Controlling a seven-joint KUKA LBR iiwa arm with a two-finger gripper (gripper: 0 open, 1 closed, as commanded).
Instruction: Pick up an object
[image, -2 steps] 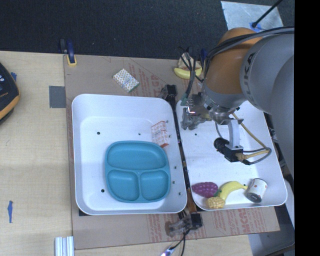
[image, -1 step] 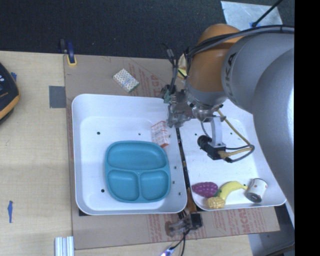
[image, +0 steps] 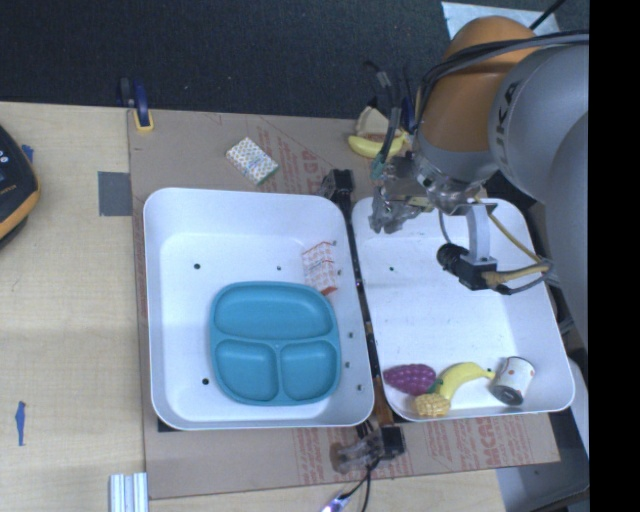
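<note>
Lying banana (image: 463, 379), long axis left-low to right-high

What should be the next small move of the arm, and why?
Probably travel toward the near edge of the right bin. The gripper hangs over its far left corner, while the toy banana, purple fruit and small can lie along the near edge.

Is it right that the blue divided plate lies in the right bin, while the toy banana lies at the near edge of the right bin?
Not quite. In the camera view the blue divided plate lies in the left bin, not the right one. The toy banana does lie at the near edge of the right bin.
</note>
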